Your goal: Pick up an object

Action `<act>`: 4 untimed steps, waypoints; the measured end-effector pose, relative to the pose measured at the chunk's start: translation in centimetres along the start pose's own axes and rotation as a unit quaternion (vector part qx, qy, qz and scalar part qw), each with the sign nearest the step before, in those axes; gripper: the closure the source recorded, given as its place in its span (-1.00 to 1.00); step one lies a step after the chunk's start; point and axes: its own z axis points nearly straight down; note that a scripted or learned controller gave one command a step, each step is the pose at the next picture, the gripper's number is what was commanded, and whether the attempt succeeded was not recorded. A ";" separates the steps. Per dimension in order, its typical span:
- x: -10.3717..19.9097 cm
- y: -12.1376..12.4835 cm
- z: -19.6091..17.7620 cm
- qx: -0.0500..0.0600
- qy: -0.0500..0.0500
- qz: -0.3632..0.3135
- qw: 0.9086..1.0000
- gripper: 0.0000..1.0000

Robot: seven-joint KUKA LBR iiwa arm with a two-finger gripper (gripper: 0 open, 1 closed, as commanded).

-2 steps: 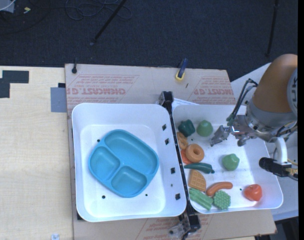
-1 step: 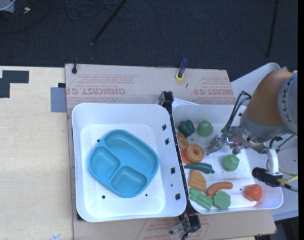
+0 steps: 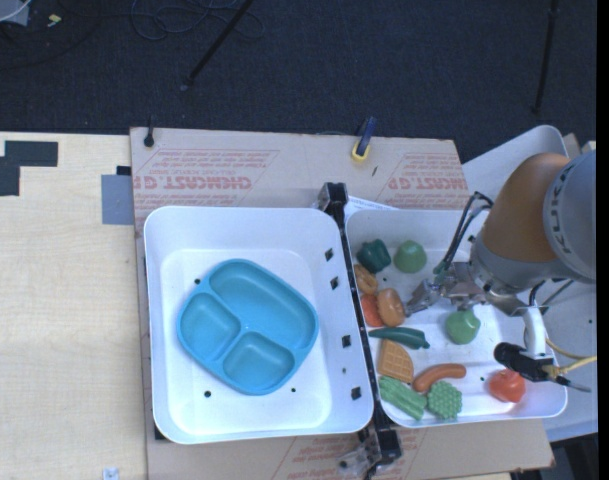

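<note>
Wooden surface (image 3: 54, 298) carrying two white bins, arm reaching in from the right.

Left bin (image 3: 184, 230) holds a blue divided tray (image 3: 247, 325). Right bin (image 3: 554, 400) holds toy food: a dark green pepper (image 3: 374, 256), green ball (image 3: 410, 257), green apple (image 3: 462, 326), orange piece (image 3: 390, 307), dark green pod (image 3: 401, 336), sausage (image 3: 438, 375), red tomato (image 3: 506, 386) and a green bumpy piece (image 3: 444, 400). Gripper (image 3: 431, 290) hangs low over the bin between orange piece and apple; its small dark parts blur together, so whether it is apart or together I cannot tell.
</note>
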 end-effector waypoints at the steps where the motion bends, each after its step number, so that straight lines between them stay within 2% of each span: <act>1: -0.1 0.0 -1.2 -0.001 0.000 0.002 1.000 1.00; 2: 0.0 1.0 -6.0 -0.003 -0.001 0.000 1.000 1.00; 3: 0.9 0.8 -11.6 -0.004 -0.001 0.000 1.000 1.00; 4: 0.9 0.8 -14.3 -0.003 -0.001 0.000 1.000 1.00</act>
